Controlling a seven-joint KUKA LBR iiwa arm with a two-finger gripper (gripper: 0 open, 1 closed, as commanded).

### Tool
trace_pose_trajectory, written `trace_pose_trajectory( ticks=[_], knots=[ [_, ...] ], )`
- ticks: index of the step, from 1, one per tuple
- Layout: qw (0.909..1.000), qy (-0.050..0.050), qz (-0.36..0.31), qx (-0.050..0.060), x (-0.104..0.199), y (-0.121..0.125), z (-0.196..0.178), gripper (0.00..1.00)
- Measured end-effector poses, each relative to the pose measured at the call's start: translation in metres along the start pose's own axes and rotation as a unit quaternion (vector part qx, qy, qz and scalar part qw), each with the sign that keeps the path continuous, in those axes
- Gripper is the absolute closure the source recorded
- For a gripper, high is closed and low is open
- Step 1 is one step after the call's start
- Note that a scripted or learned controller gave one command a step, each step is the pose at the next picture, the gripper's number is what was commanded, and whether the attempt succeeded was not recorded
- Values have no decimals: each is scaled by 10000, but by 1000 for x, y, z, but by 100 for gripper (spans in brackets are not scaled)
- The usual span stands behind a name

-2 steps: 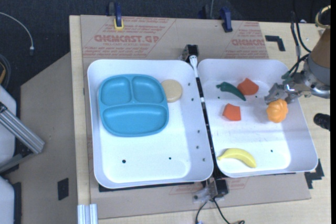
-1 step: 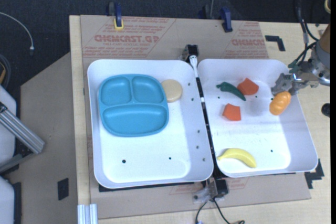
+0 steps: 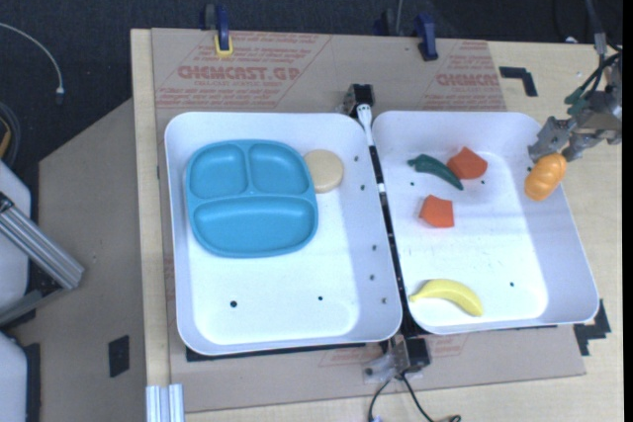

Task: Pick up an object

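My gripper (image 3: 556, 153) is at the right edge of the right bin (image 3: 514, 306). Its fingers are shut on a small orange fruit-shaped object (image 3: 545, 178), which hangs just below them over the bin's right rim. Inside the right bin lie a green pepper (image 3: 436, 170), an orange-red block (image 3: 467, 163), a second orange-red block (image 3: 436, 211) and a yellow banana (image 3: 448, 296). The left bin (image 3: 287, 311) holds a blue divided plate (image 3: 251, 198) with a beige round piece (image 3: 323, 170) beside it.
The two bins meet along a dark seam (image 3: 381, 212) in the middle. Blue clamps (image 3: 220, 23) (image 3: 426, 33) sit at the back of the cardboard-covered bench. Cables and grey hardware (image 3: 598, 104) of the arm hang at the right.
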State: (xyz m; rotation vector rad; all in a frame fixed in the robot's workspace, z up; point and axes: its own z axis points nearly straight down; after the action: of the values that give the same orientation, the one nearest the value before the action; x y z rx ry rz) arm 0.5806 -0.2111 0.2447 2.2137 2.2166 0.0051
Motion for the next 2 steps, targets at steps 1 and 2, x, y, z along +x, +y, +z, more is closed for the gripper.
trace_pose_trajectory(
  ticks=[1, 2],
  knots=[
    [10000, 29, -18, 46, 44, 4, -1, 100],
    [10000, 37, -25, 53, 101, 1, 3, 100]
  ],
)
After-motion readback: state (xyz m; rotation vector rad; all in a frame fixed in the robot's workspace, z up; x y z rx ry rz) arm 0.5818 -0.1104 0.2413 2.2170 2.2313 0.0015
